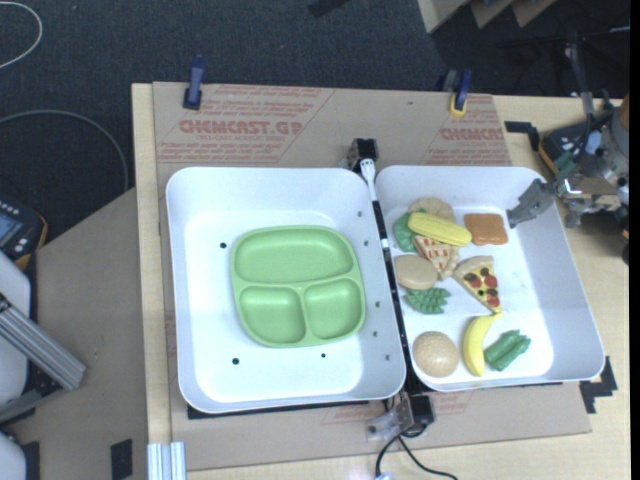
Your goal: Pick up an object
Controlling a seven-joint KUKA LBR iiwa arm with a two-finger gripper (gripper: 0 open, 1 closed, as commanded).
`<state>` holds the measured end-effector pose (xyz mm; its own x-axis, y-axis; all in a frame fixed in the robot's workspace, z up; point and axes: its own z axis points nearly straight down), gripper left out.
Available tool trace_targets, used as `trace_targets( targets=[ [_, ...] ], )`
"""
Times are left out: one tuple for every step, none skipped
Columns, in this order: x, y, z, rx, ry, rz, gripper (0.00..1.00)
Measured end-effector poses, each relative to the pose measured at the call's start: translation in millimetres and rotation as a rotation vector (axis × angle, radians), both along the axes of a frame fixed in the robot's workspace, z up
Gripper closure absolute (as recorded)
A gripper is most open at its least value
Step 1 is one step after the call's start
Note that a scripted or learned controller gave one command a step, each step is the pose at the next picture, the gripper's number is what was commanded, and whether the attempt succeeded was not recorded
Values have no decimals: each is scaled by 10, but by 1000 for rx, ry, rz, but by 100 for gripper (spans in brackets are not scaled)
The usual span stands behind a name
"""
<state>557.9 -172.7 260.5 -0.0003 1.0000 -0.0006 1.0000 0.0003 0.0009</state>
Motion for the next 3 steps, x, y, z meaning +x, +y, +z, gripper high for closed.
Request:
trace_targets(
  targets=[
    [7, -1, 110, -2, -4, 1, 100],
    [-847, -180, -874, 6, 16, -7, 100],
    [-798, -272, -1806, 1, 4, -3, 100]
  ],
)
